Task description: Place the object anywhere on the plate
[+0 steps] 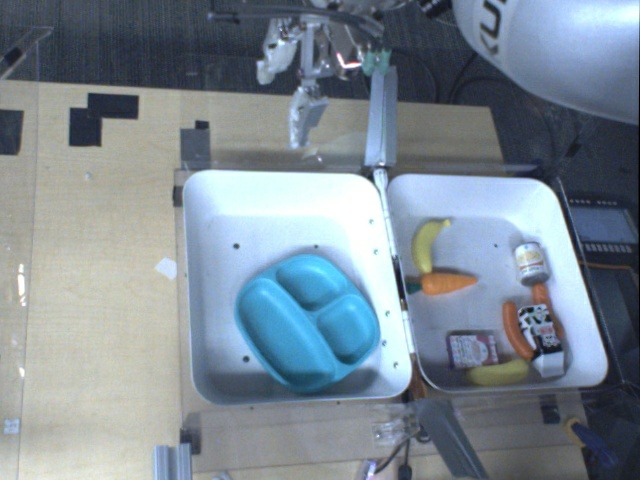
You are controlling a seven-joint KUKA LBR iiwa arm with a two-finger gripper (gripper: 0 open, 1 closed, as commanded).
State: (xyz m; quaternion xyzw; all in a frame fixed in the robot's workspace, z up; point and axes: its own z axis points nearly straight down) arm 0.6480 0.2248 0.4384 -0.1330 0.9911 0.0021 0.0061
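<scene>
A blue plate point(305, 320) with three compartments lies in the left bin point(215, 268), toward its front. My gripper point(304, 116) hangs high over the back edge of the left bin, well behind the plate, and I see nothing in it. The right bin point(480, 208) holds the loose objects: a yellow banana point(430, 241), an orange carrot point(446, 283), a small can point(531, 263), a dark red packet point(472, 348), an orange sausage point(514, 328), a cow-patterned carton point(541, 336) and a second yellow piece point(499, 373).
A metal divider post point(379, 118) stands upright behind the seam between the two bins, just right of the gripper. The grey arm point(540, 28) comes in from the upper right. The bench to the left is bare wood with black markers point(100, 116).
</scene>
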